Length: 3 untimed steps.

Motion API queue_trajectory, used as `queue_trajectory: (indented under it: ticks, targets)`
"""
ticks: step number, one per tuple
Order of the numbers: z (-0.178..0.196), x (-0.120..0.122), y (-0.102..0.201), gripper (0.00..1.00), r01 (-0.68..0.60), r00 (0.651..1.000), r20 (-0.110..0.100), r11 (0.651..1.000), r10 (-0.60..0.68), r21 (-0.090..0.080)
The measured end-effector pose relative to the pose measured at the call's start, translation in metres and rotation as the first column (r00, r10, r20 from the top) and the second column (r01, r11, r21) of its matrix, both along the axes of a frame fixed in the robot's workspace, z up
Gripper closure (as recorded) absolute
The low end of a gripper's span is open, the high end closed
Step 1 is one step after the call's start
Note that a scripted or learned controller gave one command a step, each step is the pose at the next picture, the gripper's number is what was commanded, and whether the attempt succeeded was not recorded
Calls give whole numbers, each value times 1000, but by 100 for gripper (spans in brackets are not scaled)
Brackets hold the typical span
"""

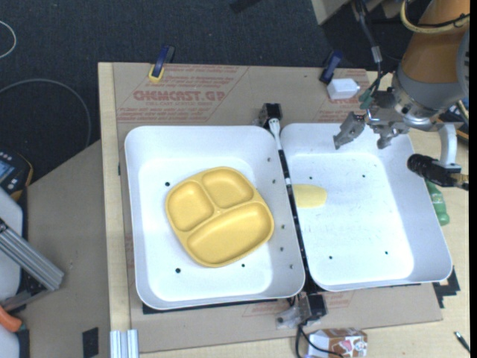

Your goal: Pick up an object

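The smooth yellow divided plate [218, 215] lies in the left bin [141, 155]. Right of the plate, a pale yellow piece [308, 195] touches the right bin's [417, 252] left wall. The gripper [367, 134] hangs open, holding nothing, above that bin's far edge.

The plate [218, 216] with three parts is yellow. It sits in the left bin [145, 200], which is white with tiny black dots. The right bin [373, 230] is white too, and the small soft thing [308, 195] in it is pale yellow. The board [223, 88] under both bins is light brown with faded red letters. The arm [436, 43] is orange above and grey below, and its hand [365, 134] is grey metal. The floor [74, 21] is dark blue-grey.
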<state>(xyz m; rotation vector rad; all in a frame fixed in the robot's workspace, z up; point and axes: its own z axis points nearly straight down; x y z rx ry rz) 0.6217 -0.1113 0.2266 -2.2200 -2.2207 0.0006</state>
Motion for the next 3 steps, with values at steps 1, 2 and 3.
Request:
queue_trajectory:
  ticks: [1,2,3]
  targets:
    - [11,1,0,100,-1,1000,4,1000,1,-1]
    - [23,-16,97,100,-10,1000,-1,1000,10,4]
    - [65,-58,152,100,-8,1000,2,1000,8,3]
